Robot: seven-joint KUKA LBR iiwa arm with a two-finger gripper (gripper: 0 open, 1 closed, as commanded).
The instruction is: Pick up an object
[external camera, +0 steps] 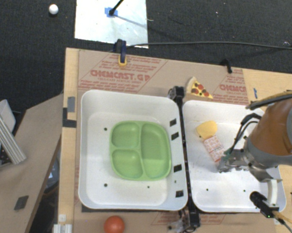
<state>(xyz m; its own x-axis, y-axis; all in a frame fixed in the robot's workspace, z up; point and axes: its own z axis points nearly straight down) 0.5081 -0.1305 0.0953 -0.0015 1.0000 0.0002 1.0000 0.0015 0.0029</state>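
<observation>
Your gripper [226,164] sits low in the right bin [230,198], just below and right of the red-and-white packet [212,147]. I can't tell from this angle how the pincer is set, and nothing is visibly in it. The yellow piece [207,128] lies touching the packet's upper end, so you've got 2 candidates close together. My call: go for the packet, it's nearest. It looks flat, so come down square over its middle and close across the narrow side. Watch you don't nudge the yellow piece. Green tray [140,150] in the left bin [98,110] is a poor target.
</observation>
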